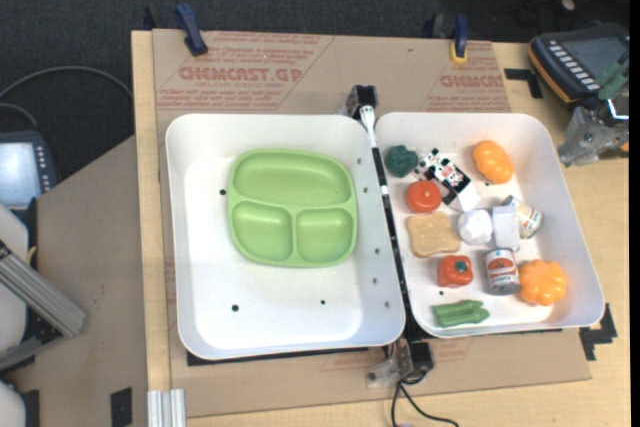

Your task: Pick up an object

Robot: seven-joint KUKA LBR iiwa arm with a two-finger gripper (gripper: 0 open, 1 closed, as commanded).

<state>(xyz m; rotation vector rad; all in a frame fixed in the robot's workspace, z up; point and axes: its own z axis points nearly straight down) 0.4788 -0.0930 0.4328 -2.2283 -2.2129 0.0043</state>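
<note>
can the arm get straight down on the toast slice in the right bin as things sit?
Probably yes: the toast slice lies flat and uncovered, but the red tomato and white cup crowd it.

The brown board (300,65) under the bins reads "CHEMCAST GP" in red print, repeated partly at its right.

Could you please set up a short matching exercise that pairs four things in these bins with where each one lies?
Things:
1. green divided plate
2. toast slice
3. green bean pod
4. orange pumpkin

Places:
A. near edge of the right bin, at its left
B. middle of the left bin
C. near right corner of the right bin
D. left side of the right bin, just below the red tomato

Pairs: 1-B, 2-D, 3-A, 4-C
</note>
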